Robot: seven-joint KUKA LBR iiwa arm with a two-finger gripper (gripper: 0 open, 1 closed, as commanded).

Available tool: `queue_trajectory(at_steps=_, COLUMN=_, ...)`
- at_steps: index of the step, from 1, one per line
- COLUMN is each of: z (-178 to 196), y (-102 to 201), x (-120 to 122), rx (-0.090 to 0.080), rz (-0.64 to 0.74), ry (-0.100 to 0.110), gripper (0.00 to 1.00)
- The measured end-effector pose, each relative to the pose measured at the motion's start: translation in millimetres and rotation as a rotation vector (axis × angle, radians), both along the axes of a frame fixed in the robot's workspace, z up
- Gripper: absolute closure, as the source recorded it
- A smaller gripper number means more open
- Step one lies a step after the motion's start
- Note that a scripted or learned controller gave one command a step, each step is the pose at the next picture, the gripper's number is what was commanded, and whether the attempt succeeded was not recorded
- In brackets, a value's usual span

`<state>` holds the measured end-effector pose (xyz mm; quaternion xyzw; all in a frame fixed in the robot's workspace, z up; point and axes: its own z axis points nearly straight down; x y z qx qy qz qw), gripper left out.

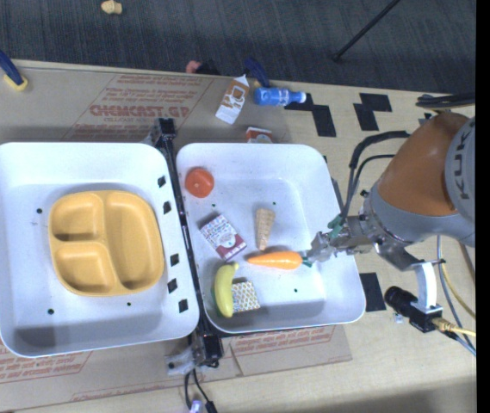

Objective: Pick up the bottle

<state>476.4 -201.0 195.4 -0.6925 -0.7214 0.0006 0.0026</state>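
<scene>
A cardboard-covered bench (141, 101) carries two white bins. The blue bottle (277, 97) lies on its side on the cardboard behind the right bin (313, 157), outside it. The gripper (320, 246) is low inside this bin, just beside the tip of a smooth orange carrot (274, 261); how the jaws stand I cannot tell. To do well, I think the arm should rise, go over the bin's far rim, and close across the round plastic body, which may roll. The left bin holds a yellow divided plate (107, 241).
</scene>
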Motion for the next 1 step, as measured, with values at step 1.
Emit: queue_trajectory(at_steps=1, z=9.7, y=-10.0, x=-0.4, rx=-0.003, rz=-0.409, ry=0.0, gripper=1.0)
